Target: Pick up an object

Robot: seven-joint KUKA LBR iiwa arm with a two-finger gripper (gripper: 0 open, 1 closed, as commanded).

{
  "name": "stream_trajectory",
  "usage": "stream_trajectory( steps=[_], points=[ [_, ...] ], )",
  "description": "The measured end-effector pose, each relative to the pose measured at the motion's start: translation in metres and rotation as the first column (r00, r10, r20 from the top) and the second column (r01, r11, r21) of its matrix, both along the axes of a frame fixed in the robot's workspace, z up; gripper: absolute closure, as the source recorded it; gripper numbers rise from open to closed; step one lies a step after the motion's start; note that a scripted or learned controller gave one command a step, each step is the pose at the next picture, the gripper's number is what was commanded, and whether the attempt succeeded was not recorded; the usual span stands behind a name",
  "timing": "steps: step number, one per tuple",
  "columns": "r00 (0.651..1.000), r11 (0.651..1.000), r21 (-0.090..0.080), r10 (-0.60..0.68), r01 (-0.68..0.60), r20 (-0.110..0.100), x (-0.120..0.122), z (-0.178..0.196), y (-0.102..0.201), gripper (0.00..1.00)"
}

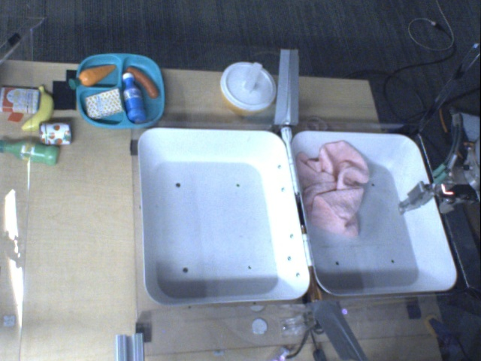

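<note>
**Pink cloth in the right bin, gripper at the bin's right rim**

Camera view: Two shallow white bins sit side by side on a wooden tabletop [75, 262]. The left bin [154, 277] and the right bin [432, 269] touch along a shared middle edge. A crumpled pink cloth [334, 190] lies in the right bin, bunched against its left wall in the upper half, well apart from the right wall.

The gripper [415, 198] shows at the right bin's right rim, a grey tip pointing left over the bin floor, well apart from the cloth. It is small and blurred, so I cannot tell how it is set; nothing is seen in its grasp.

Behind the bins, a white lidded cup [248, 87] stands near a grey metal post [286, 89]. Farther left, a blue divided tray [154, 77] holds toy food, among it a carrot [98, 74] and a blue bottle [134, 98]. At the tabletop's left edge lie a banana [39, 111], a small can [55, 133] and a green bottle [31, 152] on its side. Black cables run across the dark floor [188, 13] at upper right.
</note>
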State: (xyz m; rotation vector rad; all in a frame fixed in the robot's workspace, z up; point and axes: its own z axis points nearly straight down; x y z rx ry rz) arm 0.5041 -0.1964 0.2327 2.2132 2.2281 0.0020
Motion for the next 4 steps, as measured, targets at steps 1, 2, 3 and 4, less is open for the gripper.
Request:
stream_trajectory(
  steps=[1, 2, 3, 4],
  points=[
    [0.984, 0.984, -0.002, 0.180, -0.180, 0.003, 0.022, 0.064, 0.047, 0.00],
    [0.960, 0.960, 0.000, 0.280, -0.280, -0.001, 0.085, -0.069, 0.072, 0.00],
    [0.926, 0.926, -0.001, 0.377, -0.377, 0.001, 0.071, -0.050, 0.066, 0.00],
    [0.864, 0.864, -0.004, 0.504, -0.504, 0.004, 0.124, -0.138, 0.083, 0.00]
  ],
)
